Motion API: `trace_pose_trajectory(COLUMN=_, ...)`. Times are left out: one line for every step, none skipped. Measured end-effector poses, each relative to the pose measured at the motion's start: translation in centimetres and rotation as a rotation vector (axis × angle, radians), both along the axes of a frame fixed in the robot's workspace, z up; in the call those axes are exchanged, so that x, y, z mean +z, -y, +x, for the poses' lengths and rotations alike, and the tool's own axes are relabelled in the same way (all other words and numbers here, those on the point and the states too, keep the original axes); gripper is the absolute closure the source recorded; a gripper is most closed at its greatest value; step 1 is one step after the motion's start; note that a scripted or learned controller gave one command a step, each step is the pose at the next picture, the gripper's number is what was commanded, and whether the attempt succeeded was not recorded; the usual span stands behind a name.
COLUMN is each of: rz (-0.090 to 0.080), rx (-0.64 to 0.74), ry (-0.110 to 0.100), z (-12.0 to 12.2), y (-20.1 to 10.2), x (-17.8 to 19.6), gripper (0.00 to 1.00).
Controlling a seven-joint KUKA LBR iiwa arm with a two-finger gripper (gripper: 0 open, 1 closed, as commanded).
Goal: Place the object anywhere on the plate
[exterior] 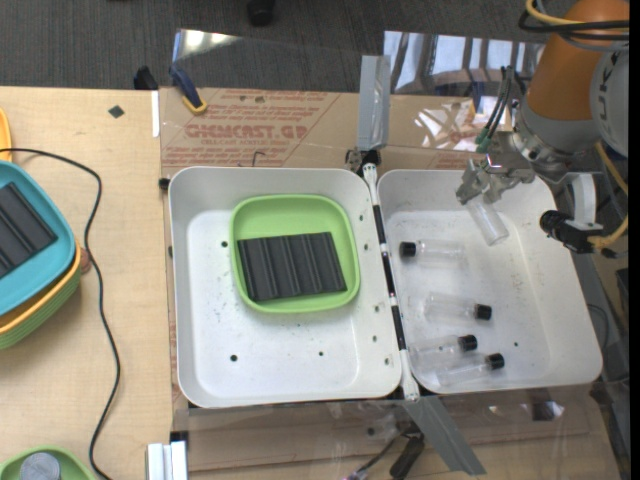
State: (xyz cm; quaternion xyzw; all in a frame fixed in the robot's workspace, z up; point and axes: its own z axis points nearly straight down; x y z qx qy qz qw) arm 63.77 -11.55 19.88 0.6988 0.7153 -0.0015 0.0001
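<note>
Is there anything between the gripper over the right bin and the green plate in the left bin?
Only the raised rims where the two bins meet lie between the gripper and the green plate. A dark ridged mat covers most of the plate's floor.

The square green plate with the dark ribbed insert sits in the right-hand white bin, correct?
No. The square green plate with the dark ribbed insert sits in the left white bin, as the camera view shows. The right white bin holds clear black-capped vials.
</note>
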Motion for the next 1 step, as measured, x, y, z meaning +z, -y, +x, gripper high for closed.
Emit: trace_pose_trajectory(rz=0.000, rx=0.000, ry=0.000, z=0.01, y=0.00, x=0.02, gripper=0.00)
